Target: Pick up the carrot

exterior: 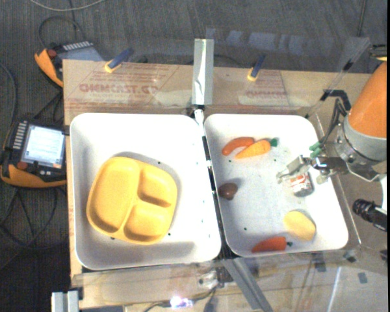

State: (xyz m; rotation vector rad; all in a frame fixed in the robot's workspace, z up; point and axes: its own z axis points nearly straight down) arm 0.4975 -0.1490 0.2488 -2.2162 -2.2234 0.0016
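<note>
Carrot (pixel 255 149) lies near the back of the right bin (pixel 325 229), touching a sausage (pixel 237 145), its long axis running left-right with the green tip toward the arm. Pincer (pixel 300 175) hovers well apart to its right and nearer the front; whether it is open or closed I cannot tell.

Cut off by the right edge, most of the arm (pixel 370 119); too blurred to read, the gripper (pixel 299 177) fingers and the pendant's screen (pixel 43 144).
</note>
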